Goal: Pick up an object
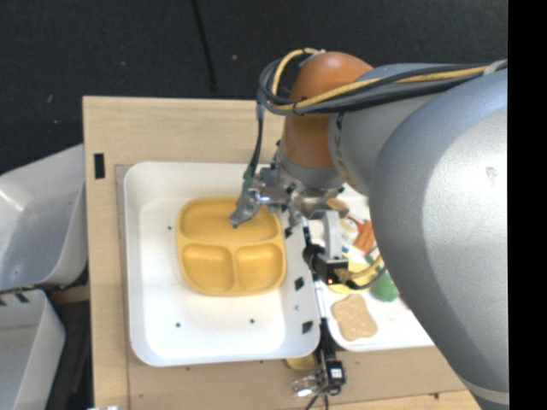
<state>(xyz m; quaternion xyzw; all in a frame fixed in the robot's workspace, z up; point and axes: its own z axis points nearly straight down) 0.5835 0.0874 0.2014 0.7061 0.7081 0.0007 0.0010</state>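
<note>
1. Overhead, in the camera view, the grey arm [427, 169] reaches in from the right and covers much of the right bin [402, 336]; its orange band [320, 114] sits above the wrist.
2. The wrist points down and to the left, so that the jaws [242, 214] hang over the upper right rim of a yellow divided tray [229, 246].
3. Whether the jaws stand apart or together cannot be told; nothing is visibly between them.
4. The tray lies flat in the left bin [154, 314], near its middle, three compartments facing up.
5. Beside the arm, the right bin holds a tan bread-shaped piece [354, 317], a green item [386, 289] and an orange item [365, 233].
6. Both bins rest on the wooden table [107, 135].
</note>
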